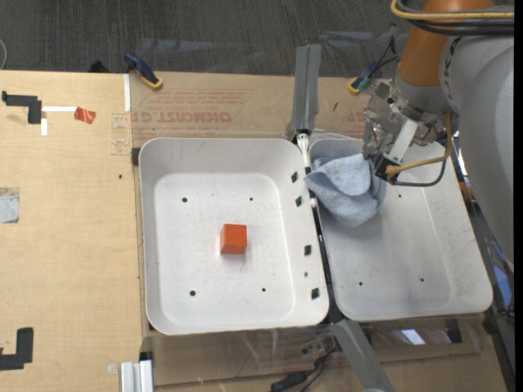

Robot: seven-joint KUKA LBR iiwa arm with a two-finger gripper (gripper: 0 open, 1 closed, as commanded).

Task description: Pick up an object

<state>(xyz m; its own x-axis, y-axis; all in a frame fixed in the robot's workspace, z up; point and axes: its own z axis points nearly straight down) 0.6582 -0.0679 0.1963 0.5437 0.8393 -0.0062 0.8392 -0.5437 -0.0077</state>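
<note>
A pale blue cloth [347,189] lies bunched at the back left of the right bin [425,276], with its left edge reaching the divider between the bins. My gripper [375,162] is at the cloth's upper right corner, touching or just above it, and the cloth rises toward it there. An orange-red cube [234,239] sits alone near the middle of the left bin [172,284], far from the gripper.
A grey upright post [306,88] stands behind the join of the two bins. Blue and yellow clamps [143,70] hold the cardboard backing. A small red piece [84,115] lies on the wooden board at the left.
</note>
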